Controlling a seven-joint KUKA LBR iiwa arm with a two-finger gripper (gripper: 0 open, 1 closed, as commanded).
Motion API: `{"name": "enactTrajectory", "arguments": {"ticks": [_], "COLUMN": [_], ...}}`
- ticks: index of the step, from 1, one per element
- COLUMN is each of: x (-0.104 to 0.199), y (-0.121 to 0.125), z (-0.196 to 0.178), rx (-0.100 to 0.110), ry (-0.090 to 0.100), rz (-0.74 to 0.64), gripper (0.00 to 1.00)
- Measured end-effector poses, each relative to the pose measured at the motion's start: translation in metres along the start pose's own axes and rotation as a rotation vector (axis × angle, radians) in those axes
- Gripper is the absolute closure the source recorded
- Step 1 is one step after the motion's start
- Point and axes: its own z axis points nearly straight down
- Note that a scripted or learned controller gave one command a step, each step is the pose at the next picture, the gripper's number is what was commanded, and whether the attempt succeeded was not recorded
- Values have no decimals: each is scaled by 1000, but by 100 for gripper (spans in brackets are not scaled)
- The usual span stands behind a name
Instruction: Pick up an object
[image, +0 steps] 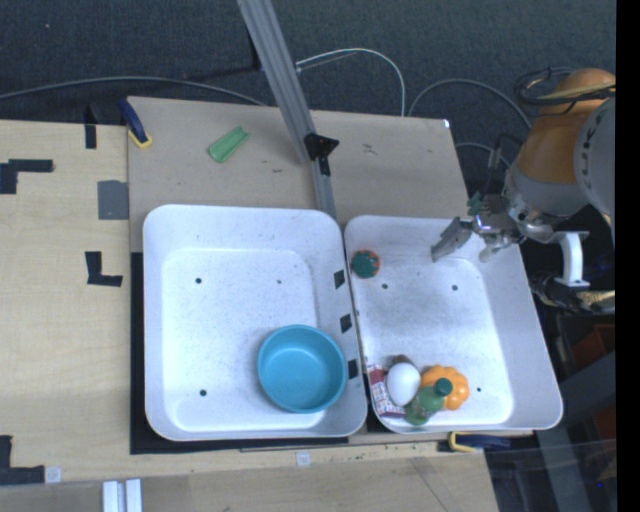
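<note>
Tool (470, 240) is hovering over the right bin's (520, 330) far right corner, fingers spread wide, holding nothing. White egg (403, 382), orange piece (447, 386) are sitting in its near corner; green-red ball (365, 263) far left.

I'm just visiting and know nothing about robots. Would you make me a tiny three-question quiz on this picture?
1. True or false: the blue bowl sits in the left bin.
2. Which lies nearest the gripper? A) white egg B) small green-and-red ball C) orange toy
3. Fill in: the green block lies on the ____, outside both bins.

Key: 1 true; 2 B; 3 bench.
</note>
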Motion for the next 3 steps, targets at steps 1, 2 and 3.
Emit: {"name": "enactTrajectory", "arguments": {"ticks": [1,2,3], "x": [9,9,16], "y": [4,5,-1], "z": [52,38,-18], "rx": [-1,-6,-12], "ry": [-1,-1,-2], "rz": [0,-1,0], "gripper": [0,100,100]}}
